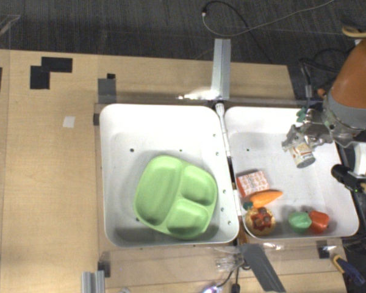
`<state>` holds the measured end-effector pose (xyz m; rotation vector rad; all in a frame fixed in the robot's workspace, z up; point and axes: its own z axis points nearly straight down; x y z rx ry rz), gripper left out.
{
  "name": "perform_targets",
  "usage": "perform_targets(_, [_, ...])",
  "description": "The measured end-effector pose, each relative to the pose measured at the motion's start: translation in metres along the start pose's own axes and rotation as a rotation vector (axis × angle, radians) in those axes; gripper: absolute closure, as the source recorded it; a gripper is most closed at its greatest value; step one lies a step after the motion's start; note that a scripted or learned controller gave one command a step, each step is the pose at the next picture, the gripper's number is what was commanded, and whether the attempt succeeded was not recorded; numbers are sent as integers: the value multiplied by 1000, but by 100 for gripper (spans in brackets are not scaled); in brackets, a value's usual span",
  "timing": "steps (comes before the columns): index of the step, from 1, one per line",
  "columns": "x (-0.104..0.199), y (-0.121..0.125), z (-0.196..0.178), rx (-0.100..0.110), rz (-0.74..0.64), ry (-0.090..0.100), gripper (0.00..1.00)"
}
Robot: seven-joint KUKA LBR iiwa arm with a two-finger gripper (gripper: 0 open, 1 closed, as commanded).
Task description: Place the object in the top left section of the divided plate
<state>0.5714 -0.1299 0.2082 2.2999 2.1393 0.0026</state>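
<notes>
The fingers (303, 153) of the gripper (302, 144) hang over the upper middle of the right bin (256, 124), and we see a small silvery, can-like object (304, 157) at their tips, though we cannot tell whether they are clamped on it or merely above it. We judge this to be the thing meant for the plate, since the arm (354, 84) is working over it.

The green divided plate (175, 196) lies in the left bin (119, 163), turned at a slant, with one long section and two smaller ones, all bare. Because it sits askew, we think the top left section is the long one on its left side, well apart from the gripper, across the wall between the bins.

Along the near edge of the right bin lie the other pieces, out of the way: a pink-and-white patterned packet (252, 181), an orange carrot-like toy (263, 196), a small bowl of mixed fruit (260, 220), a green piece (300, 221) and a red piece (319, 220) touching it. Both bins rest on a light wooden surface (43, 182).
</notes>
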Motion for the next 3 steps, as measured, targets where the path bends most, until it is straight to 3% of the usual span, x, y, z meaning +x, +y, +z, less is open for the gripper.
perform_targets(1, [-34, -30, 13, 4, 53, -1, 100])
perform_targets(2, [-27, -82, 13, 5, 181, 0, 100])
perform_targets(3, [-16, -83, 78, 3, 276, 0, 100])
